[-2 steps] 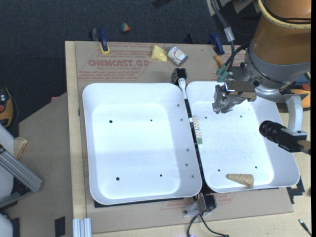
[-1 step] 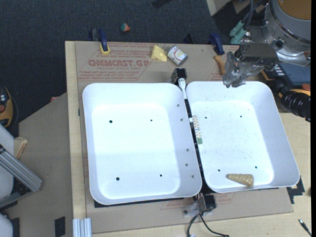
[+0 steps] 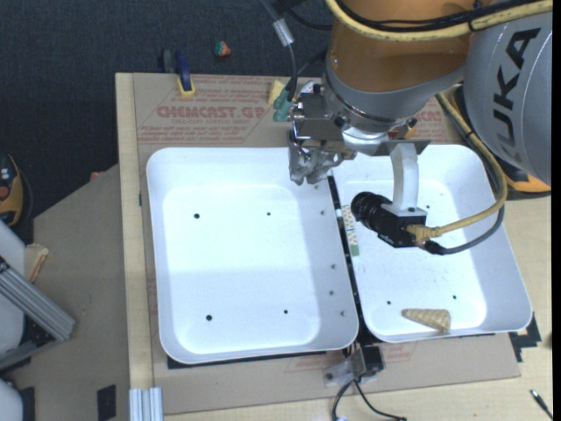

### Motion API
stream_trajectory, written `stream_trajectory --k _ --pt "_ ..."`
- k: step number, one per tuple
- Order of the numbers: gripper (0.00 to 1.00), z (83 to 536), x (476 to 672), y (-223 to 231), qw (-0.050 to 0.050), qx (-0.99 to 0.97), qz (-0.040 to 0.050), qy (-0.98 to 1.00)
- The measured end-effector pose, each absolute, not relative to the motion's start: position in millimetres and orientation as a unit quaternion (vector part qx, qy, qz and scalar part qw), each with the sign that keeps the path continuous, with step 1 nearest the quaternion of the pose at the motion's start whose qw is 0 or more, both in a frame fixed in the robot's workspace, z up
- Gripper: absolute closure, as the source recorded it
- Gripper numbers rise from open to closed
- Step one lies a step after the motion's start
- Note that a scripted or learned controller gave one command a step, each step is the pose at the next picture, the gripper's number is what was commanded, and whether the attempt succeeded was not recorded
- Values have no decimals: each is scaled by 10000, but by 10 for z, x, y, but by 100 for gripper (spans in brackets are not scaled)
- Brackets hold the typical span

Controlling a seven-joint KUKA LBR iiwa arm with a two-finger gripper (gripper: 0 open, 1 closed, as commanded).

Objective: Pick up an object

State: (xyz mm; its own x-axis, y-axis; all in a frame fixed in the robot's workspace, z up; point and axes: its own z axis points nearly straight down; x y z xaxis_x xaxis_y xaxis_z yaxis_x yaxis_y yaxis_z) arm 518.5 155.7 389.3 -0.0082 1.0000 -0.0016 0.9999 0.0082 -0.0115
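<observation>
Camera view: hand (image 3: 308,167) low over bins' (image 3: 237,261) divider.

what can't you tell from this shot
- Gripper: small, in shadow under the wrist, so whether its fingers grip anything is unclear.
- Right bin: its back part is covered by the arm and the black camera unit.
- Tan cone-shaped object: too small to identify.
- Small coloured item on the dark floor: too small to name.
- Arm: cut off by the top and right edges.
</observation>
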Motion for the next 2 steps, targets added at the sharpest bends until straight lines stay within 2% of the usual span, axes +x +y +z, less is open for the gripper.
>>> stream_trajectory --k 1,2 --pt "100 2905 6112 2096 13 -7056 21 -7086" --pt "100 3640 6326 1360 -40 -7098 -30 -7044"
